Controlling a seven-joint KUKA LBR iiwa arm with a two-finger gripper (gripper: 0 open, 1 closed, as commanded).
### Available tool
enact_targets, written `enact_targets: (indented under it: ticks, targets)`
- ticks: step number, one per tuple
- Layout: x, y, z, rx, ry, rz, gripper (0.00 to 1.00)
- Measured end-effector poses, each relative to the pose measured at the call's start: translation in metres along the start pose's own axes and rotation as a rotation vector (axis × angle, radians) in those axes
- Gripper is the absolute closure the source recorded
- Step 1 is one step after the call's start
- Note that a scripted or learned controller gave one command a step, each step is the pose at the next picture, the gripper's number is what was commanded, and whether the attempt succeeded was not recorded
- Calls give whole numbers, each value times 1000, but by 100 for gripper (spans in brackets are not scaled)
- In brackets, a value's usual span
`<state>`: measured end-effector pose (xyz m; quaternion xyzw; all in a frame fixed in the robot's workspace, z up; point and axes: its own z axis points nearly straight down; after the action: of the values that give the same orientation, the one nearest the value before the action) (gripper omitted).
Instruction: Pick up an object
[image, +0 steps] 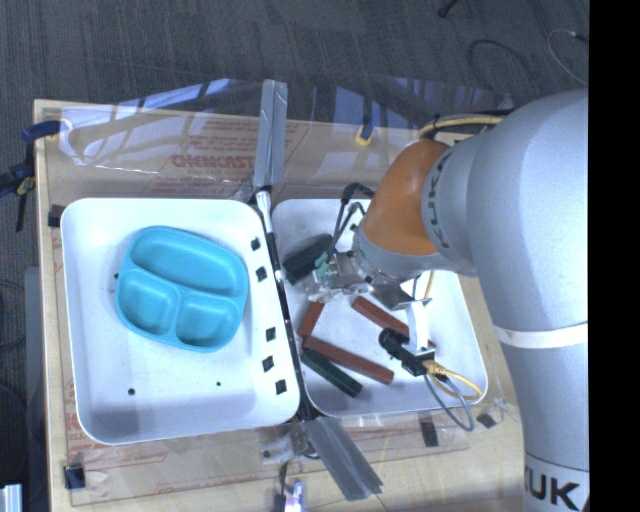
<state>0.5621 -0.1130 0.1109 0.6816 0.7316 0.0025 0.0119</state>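
Dark carpet surrounds the bench (120, 135), which carries clear plastic sheeting printed with red lettering along its far side. Two white bins sit side by side on it, touching along a central divider.

From my station I read the layout as follows:

1. Left bin (90, 380): holds one blue tray (182, 287) with three compartments, lying flat in the middle of the bin, slightly toward the far side.
2. Right bin (470, 340): holds several brown sticks and dark pieces. One brown stick (347, 360) lies near the front of the bin, a second brown stick (379, 314) lies slanted just behind it, and a third (311, 319) stands close to the divider. A dark bar (333, 376) lies just in front of the first stick, touching it. A black block (306, 257) rests at the far left of this bin.
3. Arm (520, 200): reaches in from the right, its orange band (400, 205) over the right bin. The gripper (335, 280) is low among the objects, between the black block and the sticks (its state I cannot tell from this angle).
4. Cable: a yellow cable (452, 380) loops at the near right of the right bin, beside a black connector (405, 350)
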Motion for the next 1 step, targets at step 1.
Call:
enact_targets:
  ticks: [1]
  targets:
    - [0,0,0,0,0,-1,0]
